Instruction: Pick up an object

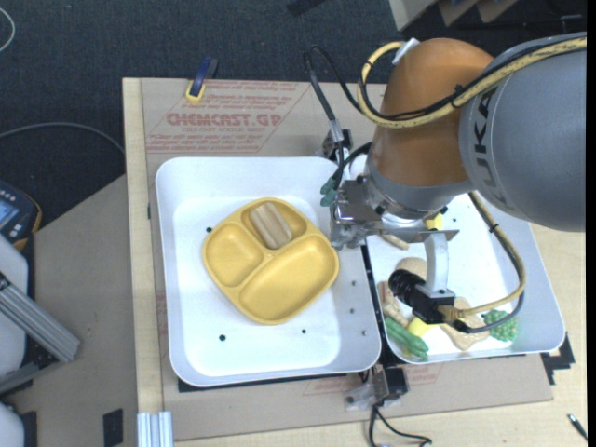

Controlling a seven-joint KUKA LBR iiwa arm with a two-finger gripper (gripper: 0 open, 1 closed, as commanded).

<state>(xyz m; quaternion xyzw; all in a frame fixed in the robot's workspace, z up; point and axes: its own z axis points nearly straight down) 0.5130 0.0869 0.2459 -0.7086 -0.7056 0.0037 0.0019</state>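
Surroundings: dark carpet (84,35) is showing around a brown board (233,110) that is carrying two white bins side by side.

Left bin (186,333): is holding a yellow divided plate (279,287) near its middle.

Brown slice (270,223): is lying in the plate's compartment at 12 o'clock, apart from the gripper; it looks like the likeliest thing to pick.

Right bin (545,319): is lying mostly under the arm. Green pieces (407,335) and a beige lump (466,336) are showing along its 6 o'clock edge.

Arm (531,138): is reaching in from 3 o'clock, with its orange band (424,110) sitting above the line where the bins meet.

Gripper (346,214): is hanging at the plate's 2 o'clock, just beside the plate's rim and about over the left bin's 3 o'clock edge. How far open it is cannot be told from this angle, and nothing is showing in its hold.

Step in hand: the arm seems to be positioning for a grasp, and no object is lifted yet.

Next move: it is probably calling for a short shift toward 9 o'clock to centre over the slice, then a straight descent. The plate's raised dividers are crowding the slice, so a slightly off approach could be nudging the plate instead.
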